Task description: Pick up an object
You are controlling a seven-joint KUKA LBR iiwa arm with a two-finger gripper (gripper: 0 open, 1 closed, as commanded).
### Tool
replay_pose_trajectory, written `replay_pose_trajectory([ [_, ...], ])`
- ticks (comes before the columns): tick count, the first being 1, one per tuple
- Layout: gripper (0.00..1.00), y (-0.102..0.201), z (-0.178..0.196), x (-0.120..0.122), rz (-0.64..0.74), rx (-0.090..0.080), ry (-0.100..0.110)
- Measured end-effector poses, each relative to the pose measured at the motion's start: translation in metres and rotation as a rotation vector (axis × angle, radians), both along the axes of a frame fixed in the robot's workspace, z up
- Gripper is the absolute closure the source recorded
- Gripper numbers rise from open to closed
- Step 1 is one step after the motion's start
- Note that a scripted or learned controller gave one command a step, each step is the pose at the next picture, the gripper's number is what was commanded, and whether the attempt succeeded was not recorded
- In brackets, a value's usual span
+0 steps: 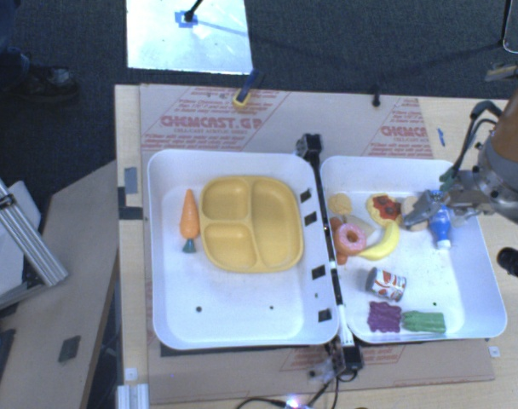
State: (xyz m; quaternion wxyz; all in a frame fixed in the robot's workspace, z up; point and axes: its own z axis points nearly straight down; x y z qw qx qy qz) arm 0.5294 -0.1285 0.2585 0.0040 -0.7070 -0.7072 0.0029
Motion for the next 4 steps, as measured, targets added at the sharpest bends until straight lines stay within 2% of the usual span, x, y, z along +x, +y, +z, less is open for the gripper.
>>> replay_pose_trajectory([
  [1,0.00,0.000,0.006,0.002,0.002,-0.002,-0.012],
  [2,0.00,0.001,-0.036,0.005,0.001,-0.001,-0.008],
  [4,0.00,-0.003,-0.159,-0.002,0.000,-0.001,-0.007],
])
